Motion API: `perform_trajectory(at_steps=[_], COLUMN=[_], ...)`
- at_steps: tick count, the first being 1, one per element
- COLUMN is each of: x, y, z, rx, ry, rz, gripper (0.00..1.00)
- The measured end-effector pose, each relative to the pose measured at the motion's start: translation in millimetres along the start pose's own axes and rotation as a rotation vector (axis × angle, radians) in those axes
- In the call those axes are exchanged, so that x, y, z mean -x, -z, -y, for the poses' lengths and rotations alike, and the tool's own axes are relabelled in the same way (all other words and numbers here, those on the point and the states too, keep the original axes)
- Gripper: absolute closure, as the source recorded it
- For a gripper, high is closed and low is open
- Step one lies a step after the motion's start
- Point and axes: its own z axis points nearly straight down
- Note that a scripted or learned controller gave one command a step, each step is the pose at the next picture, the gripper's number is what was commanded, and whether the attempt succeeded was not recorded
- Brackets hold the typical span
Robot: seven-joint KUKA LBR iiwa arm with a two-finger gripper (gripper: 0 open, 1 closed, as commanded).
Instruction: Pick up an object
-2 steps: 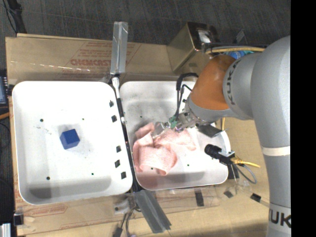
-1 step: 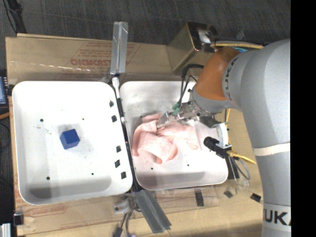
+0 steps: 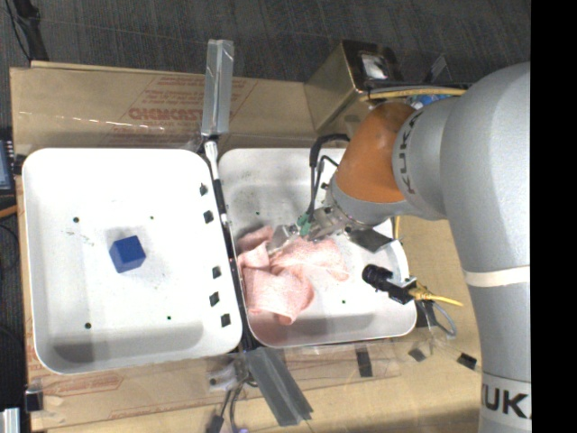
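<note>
The arm [image 3: 451,161] covers the far right corner of the right bin [image 3: 270,174] and runs off the frame at the bottom right. Its wrist hides most of the gripper [image 3: 290,233], so the fingers can't be read. The pink cloth [image 3: 284,278] covers part of that bin's floor. The print on the cardboard [image 3: 180,106] is too faint to read.

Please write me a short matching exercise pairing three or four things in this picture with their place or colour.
Things:
1. blue cube
2. pink cloth
3. pincer
4. orange band

Descriptions:
A. above the arm's wrist
B. crumpled in the right bin
C. alone in the left bin
D. down at the cloth's upper edge

Pairs: 1-C, 2-B, 3-D, 4-A
</note>
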Motion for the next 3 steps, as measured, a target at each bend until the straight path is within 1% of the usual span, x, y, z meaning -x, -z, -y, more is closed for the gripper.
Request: perform_trajectory(at_steps=[1, 2, 3], x=[-12, 9, -28], y=[0, 1, 0], z=[-22, -81, -17], rx=[0.002, 0.003, -0.001], ry=[-0.168, -0.245, -0.205], rz=[0.003, 0.002, 0.002], gripper=[0.0, 0.0, 0.0])
